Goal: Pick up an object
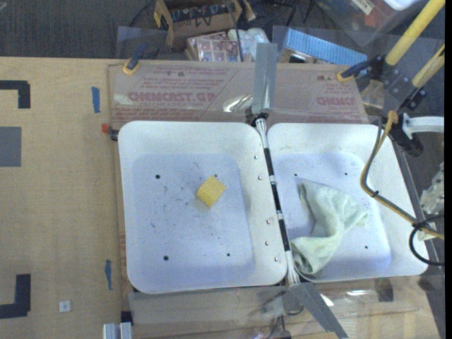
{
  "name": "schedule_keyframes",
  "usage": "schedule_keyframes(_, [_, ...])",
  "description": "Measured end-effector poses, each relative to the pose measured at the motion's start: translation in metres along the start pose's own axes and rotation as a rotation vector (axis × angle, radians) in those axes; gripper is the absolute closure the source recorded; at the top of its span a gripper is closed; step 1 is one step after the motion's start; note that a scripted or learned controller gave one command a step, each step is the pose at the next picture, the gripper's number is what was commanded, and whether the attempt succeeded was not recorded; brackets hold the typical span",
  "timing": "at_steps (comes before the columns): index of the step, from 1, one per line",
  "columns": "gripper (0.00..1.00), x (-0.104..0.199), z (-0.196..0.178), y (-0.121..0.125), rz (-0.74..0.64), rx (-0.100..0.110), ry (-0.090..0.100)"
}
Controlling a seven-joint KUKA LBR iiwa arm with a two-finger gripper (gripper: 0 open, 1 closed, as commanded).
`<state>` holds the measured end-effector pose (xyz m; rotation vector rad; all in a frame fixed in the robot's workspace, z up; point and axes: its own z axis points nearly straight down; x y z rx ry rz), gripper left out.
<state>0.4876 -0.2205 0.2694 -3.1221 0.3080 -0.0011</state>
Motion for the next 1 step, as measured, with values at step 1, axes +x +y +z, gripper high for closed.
schedule_keyframes(1, [1.0,-0.0004,0.0085,0.0006,0.004,-0.001,-0.001])
